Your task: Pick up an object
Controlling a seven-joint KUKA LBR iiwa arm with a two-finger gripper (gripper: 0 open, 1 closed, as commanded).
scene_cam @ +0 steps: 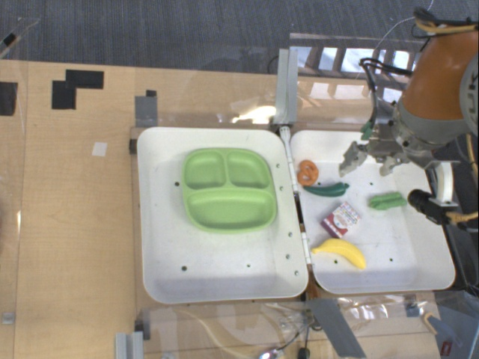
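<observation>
So two white bins are seen side by side on the wooden surface (67, 223). The left bin (161, 268) is taken up by a green divided plate (227, 189), sat roughly in the middle. All the small stuff is found in the right bin (419, 264): an orange pretzel-looking piece (307, 172) right by the divider, a dark green pepper-type thing (325, 189) just below and beside it, a lighter green piece (387, 200) further right, a small red and white packet (340, 219) near the middle, and a yellow banana (341, 252) down toward the near edge. The gripper (368, 160) is hung over the upper part of the right bin, arm coming in from the right with that orange band visible. The jaws are spread apart, and nothing is seen between them. The dark green thing is the nearest item, just below and left of the fingertips, but whether it's being touched can't really be told from this angle.
</observation>
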